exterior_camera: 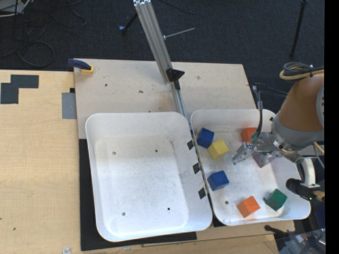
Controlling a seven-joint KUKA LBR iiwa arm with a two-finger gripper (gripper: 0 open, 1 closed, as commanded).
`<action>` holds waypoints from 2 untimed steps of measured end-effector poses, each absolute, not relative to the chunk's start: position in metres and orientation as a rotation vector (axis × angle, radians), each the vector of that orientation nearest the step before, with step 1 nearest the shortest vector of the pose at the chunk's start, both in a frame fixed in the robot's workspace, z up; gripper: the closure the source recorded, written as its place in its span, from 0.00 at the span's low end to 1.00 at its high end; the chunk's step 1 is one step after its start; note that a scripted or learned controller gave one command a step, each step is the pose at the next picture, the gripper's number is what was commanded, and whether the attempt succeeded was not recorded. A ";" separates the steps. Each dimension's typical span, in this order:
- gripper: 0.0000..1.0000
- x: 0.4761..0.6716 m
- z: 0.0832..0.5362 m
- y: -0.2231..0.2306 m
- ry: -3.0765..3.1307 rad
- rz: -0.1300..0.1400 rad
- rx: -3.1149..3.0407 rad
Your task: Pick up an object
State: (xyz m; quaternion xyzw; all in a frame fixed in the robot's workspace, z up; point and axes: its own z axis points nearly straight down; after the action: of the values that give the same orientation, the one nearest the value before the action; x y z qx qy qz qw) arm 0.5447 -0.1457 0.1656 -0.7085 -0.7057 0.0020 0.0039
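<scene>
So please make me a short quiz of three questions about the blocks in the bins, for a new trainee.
1. True or false: the yellow block lies in the left bin.
2. How many blue blocks are in the right bin?
3. Which block lies nearest the green block? A) yellow B) the lower orange block C) the upper blue block

Key:
1. False; it lies in the right bin.
2. Two: the upper one, and the lower blue block.
3. B.
</scene>
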 end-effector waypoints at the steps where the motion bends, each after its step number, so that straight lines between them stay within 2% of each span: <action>1: 0.00 0.532 0.111 -0.144 -2.215 0.008 -2.215; 2: 0.00 0.533 0.092 -0.143 -2.218 0.001 -2.221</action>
State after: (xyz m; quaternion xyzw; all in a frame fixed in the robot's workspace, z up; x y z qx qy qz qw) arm 0.5329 -0.1433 0.0920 -0.7075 -0.7067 0.0004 0.0015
